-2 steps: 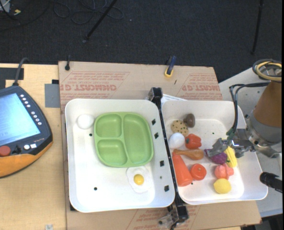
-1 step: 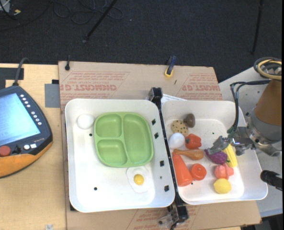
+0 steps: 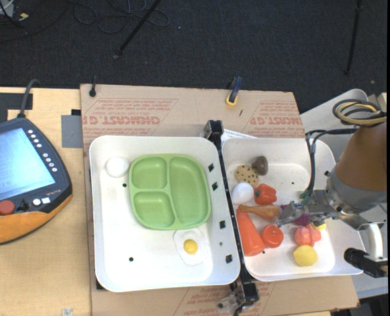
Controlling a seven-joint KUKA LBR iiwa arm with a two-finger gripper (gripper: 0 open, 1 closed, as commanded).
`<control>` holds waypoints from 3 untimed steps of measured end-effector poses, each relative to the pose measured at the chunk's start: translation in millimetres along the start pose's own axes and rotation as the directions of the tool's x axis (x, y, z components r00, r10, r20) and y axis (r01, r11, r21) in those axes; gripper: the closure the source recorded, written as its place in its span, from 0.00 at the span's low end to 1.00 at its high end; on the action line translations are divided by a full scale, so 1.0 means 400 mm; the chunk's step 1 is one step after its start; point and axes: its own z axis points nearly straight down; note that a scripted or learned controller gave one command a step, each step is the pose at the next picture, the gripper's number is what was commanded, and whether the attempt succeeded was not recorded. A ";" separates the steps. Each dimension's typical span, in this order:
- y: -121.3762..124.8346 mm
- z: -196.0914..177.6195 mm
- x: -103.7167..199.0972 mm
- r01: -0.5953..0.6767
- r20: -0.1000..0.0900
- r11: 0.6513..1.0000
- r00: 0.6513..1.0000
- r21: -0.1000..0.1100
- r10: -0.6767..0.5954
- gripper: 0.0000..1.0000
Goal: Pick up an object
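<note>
Bench bins: green tray point(image 3: 170, 191) left (egg point(image 3: 191, 247) beside), toy food point(image 3: 266, 193) right

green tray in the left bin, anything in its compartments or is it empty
Empty. The green tray shows bare green in all three compartments; the fried egg and the white ball lie outside it on the bin floor.

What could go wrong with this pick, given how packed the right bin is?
1. The claw sits low among crowded toys: the red plastic tomato, pink round toy and orange carrot-shaped piece lie close together, so it may nudge neighbours or catch two.
2. The yellow plastic lemon is round and could roll away on contact.
3. The white bin's right wall is near the wrist, leaving little clearance.
</note>
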 end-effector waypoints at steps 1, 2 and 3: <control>0.019 0.155 0.017 0.000 0.002 1.000 1.000 -0.006 0.000 0.00; 0.018 0.155 0.014 -0.007 0.001 1.000 1.000 -0.007 0.007 0.00; 0.018 0.136 0.007 -0.015 0.000 1.000 1.000 -0.004 0.015 1.00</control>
